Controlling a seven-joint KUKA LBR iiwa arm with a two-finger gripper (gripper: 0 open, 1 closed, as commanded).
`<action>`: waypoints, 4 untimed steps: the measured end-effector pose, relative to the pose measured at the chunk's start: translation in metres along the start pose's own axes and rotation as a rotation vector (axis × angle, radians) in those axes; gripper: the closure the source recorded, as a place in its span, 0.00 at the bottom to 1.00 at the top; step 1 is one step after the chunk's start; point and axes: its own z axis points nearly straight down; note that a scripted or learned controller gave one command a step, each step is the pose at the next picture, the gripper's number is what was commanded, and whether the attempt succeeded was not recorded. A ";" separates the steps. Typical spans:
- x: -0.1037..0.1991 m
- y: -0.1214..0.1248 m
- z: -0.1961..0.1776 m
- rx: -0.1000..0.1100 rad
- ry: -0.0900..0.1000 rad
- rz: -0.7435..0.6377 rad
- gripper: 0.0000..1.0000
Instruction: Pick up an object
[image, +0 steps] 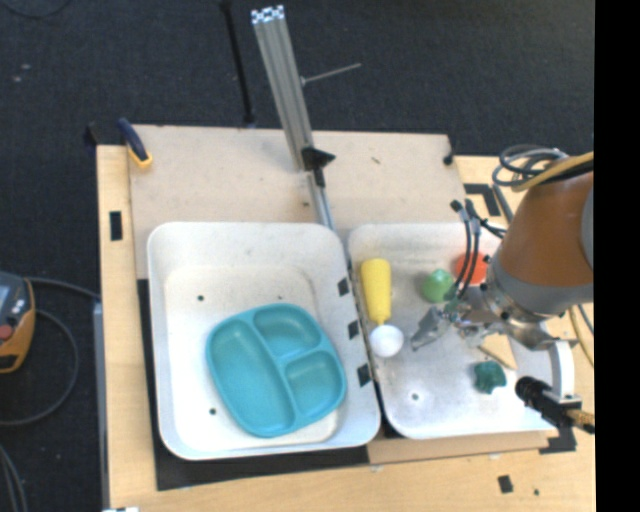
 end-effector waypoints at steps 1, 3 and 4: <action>0.000 0.001 -0.005 -0.009 -0.001 -0.002 0.00; -0.003 0.007 0.109 -0.011 -0.001 0.000 0.00; -0.004 0.008 0.096 -0.014 -0.001 0.006 1.00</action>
